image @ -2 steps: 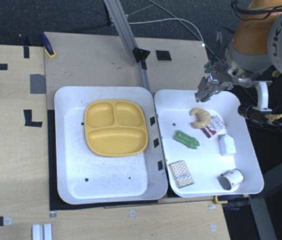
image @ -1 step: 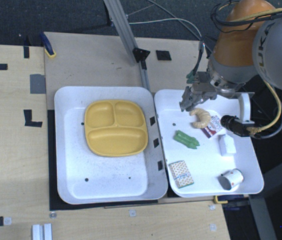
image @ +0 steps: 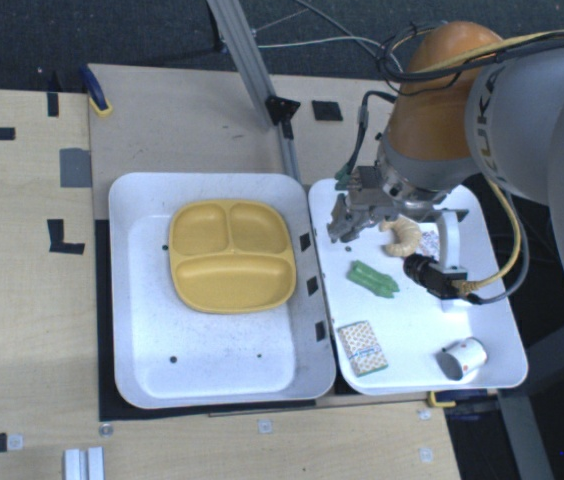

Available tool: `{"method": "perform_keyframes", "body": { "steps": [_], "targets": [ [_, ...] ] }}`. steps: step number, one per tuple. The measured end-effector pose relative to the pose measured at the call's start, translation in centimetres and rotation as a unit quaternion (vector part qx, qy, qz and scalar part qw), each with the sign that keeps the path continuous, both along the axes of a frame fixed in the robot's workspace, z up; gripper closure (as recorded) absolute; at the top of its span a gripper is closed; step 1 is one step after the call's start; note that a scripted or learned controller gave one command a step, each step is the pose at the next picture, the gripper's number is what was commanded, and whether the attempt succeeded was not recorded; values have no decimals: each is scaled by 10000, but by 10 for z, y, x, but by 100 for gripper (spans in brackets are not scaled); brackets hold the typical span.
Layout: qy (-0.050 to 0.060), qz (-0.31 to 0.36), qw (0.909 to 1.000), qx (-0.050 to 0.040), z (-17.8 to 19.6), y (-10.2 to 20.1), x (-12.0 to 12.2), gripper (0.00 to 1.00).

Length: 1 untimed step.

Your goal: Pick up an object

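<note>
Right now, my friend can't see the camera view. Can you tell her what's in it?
A grey and orange robot arm reaches over the right white bin, its gripper low near the bin's top left. That bin holds a green toy, a tan toy, a patterned packet and a small cup. The left bin holds a yellow divided plate.

A robotics lab: taped bench (image: 22, 268), two white bins (image: 132, 268), loose cables (image: 302, 28) overhead.
</note>
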<state>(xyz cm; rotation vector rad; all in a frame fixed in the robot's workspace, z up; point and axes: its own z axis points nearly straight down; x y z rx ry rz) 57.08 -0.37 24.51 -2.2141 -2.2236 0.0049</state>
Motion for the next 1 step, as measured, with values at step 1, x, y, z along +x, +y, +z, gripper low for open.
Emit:
{"method": "perform_keyframes", "body": {
  "steps": [1],
  "targets": [
    [-1,7,10000,-1,-18,54,-13,100]
  ]
}}
